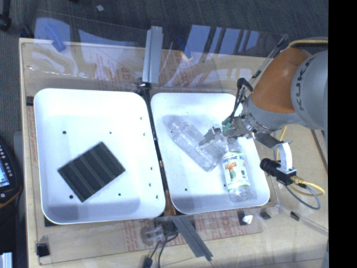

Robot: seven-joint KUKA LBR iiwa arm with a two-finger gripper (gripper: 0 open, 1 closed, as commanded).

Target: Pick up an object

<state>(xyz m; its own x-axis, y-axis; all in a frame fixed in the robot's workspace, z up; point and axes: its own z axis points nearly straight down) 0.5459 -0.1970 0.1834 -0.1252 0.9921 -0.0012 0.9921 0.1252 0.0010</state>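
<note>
In the right bin (pixel 184 200) lie two clear plastic bottles. One unlabelled bottle (pixel 189 140) lies slanted across the bin's middle. A second bottle (pixel 236 174) with a white and green label lies near the bin's right wall. My gripper (pixel 216 136) reaches in from the right and sits low over the lower end of the unlabelled bottle, right beside the labelled bottle's top. A dark ribbed rectangular pad (pixel 91 171) lies flat in the left bin (pixel 50 110).
The grey arm with its orange band (pixel 279 88) hangs over the right bin's upper right corner. A central divider (pixel 156 155) runs between the bins. A clear panel (pixel 167 54) stands behind them.
</note>
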